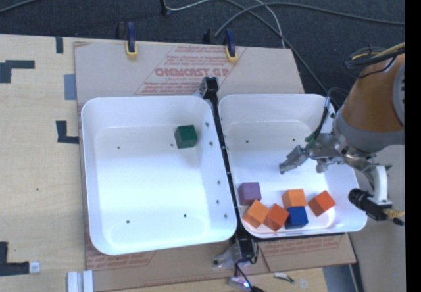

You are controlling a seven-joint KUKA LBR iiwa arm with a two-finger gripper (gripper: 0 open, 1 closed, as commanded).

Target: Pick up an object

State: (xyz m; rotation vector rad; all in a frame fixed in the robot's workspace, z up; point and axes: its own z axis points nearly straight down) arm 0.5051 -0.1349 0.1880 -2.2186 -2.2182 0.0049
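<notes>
White bins are sitting side by side mid-frame: left bin, right bin. I am hovering my gripper wide and holding nothing in the right bin, above the lower-right blocks: purple, orange, blue. Green cube is sitting left. Picking is not yet done.

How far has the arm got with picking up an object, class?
Done: the arm has reached over the right bin, and the tool hangs above bare floor. In hand: nothing shows between its fingers. Left: choosing and lifting a block. The purple cube, orange blocks and blue cube lie near the front wall; the green cube sits in the left bin.
</notes>
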